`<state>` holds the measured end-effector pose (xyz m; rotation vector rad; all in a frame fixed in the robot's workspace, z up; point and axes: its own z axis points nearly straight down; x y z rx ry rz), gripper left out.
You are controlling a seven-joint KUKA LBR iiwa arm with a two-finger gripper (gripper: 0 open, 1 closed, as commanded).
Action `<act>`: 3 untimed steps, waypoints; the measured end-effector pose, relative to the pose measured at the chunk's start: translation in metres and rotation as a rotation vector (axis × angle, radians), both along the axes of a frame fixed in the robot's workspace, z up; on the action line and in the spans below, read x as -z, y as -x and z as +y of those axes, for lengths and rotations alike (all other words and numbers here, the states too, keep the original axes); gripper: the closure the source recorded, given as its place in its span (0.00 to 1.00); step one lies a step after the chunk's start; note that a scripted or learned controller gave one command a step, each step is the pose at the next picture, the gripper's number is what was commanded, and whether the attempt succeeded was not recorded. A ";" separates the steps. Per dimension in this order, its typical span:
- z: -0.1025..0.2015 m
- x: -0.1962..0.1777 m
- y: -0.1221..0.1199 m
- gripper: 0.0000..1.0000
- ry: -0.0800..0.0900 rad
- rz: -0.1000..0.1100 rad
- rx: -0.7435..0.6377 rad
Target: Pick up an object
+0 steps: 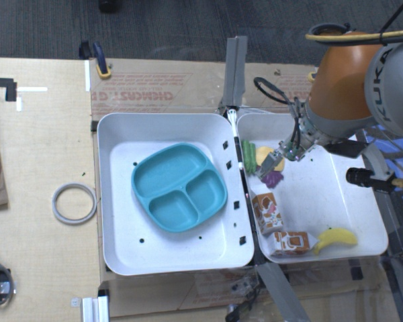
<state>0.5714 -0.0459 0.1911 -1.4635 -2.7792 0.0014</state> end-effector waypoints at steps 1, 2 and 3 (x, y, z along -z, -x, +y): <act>-0.055 -0.010 -0.048 0.00 0.001 -0.002 -0.049; -0.054 0.049 -0.053 0.00 0.000 -0.001 0.126; -0.004 -0.001 -0.030 0.00 0.000 -0.001 -0.066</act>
